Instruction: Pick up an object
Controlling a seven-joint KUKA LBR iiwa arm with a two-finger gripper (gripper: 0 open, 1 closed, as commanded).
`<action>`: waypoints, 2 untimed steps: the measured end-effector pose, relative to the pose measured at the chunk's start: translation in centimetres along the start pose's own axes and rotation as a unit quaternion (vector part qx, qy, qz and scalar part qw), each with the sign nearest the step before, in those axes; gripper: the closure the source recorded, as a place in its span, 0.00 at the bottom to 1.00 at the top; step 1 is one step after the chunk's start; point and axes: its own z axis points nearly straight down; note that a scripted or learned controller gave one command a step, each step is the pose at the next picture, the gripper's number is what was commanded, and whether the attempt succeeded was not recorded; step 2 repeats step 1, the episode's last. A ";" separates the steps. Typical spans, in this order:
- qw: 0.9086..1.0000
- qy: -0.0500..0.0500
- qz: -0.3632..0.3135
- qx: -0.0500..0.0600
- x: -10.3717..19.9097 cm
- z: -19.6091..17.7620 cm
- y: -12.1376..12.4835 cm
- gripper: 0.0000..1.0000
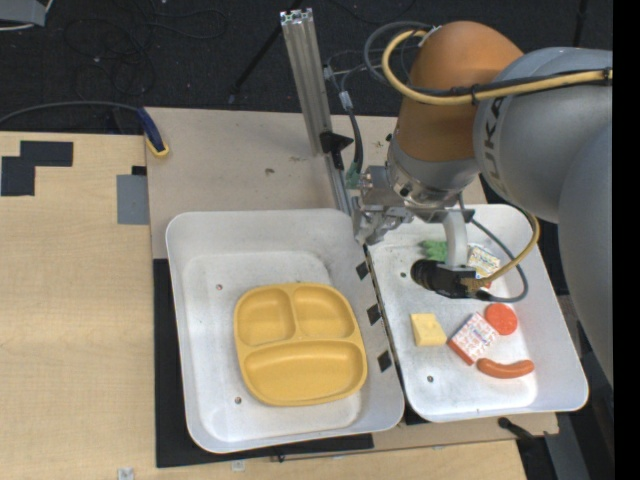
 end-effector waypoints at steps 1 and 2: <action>1.000 0.000 0.000 0.000 5.8 1.7 -0.9 1.00; 1.000 0.000 0.000 0.000 5.8 1.7 -0.9 1.00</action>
